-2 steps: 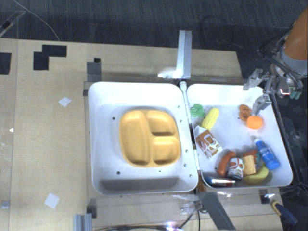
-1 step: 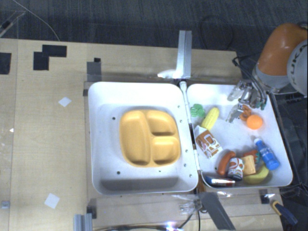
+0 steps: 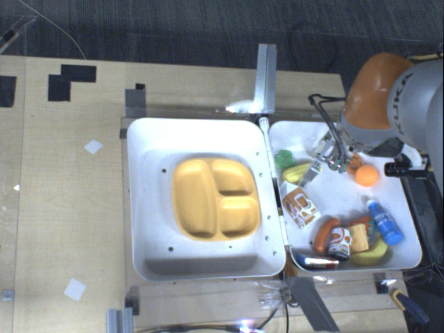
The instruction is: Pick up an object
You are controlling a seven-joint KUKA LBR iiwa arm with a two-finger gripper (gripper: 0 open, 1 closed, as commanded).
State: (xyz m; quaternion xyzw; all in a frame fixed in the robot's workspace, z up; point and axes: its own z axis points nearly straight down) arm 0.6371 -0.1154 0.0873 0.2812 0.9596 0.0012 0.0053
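The yellow tray [image 3: 211, 198] sits far from the gripper [image 3: 326, 157]. I cannot tell how its jaws stand. The banana piece [image 3: 298, 173] lies just below them. Toys crowd together, so it could grab two or slip.

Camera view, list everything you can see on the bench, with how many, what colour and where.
White bins: two, side by side on the bench.
Divided tray: one, yellow, middle of the left bin.
Ball: one, orange, right bin, upper right.
Bottle: one, blue, right bin, right side.
Banana: one, yellow, right bin, bottom edge.
Small box: one, white and brown, right bin, left side.
Sausage-shaped item: one, reddish-orange, right bin, lower middle.
Green item: one, right bin, upper left.
Arm: one, grey with orange band, from the right.
Claw: one, metallic, over the right bin's upper part.
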